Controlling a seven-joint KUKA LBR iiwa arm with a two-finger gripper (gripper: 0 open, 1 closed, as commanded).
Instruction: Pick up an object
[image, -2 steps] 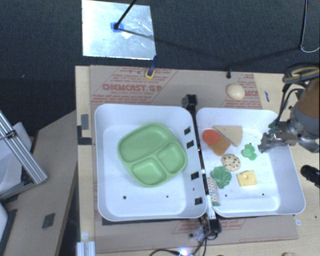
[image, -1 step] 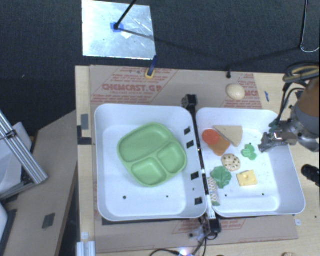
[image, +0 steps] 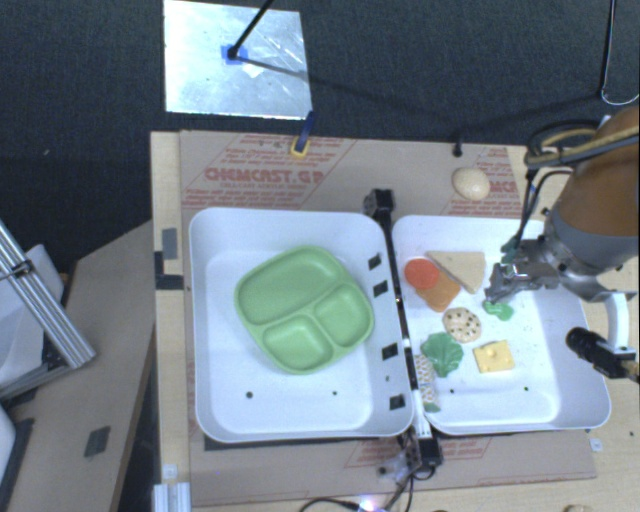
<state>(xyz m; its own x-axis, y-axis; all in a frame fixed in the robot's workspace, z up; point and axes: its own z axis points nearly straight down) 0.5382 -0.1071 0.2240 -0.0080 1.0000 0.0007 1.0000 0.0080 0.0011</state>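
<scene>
Bench (image: 170, 330) w/ two shallow white bins side by side, seen from above at a slant. Left bin (image: 215, 400) holds a green divided plate (image: 304, 308), three compartments, lying flat near the bin's middle, slightly rotated. Right bin (image: 560, 400) holds the small stuff: orange-red rounded piece (image: 430, 280) near the divider, touching a tan wedge (image: 460, 266) on its upper right; speckled round cookie (image: 461, 323) below them; green leafy piece (image: 441, 352) just below-left of the cookie; yellow square block (image: 493, 356) to the right of the leafy piece; thin patterned strip (image: 427, 380) along the bin's left wall near the bottom. Small green bit (image: 500, 311) sits right under the gripper.

Arm comes in from the right, orange band above wrist. Gripper (image: 500, 288) low over the right bin's upper-middle, tips right at the small green bit, just beside the tan wedge's right corner. Fingers look close together, but can't tell how far open or whether they have hold of the green bit — too small and blurred.

Outside the bins: pale egg-shaped obj (image: 471, 182) on the cardboard above the right bin; shiny metal sheet (image: 235, 60) at top on dark floor; yellow clip (image: 299, 148) at the cardboard's top edge.
</scene>
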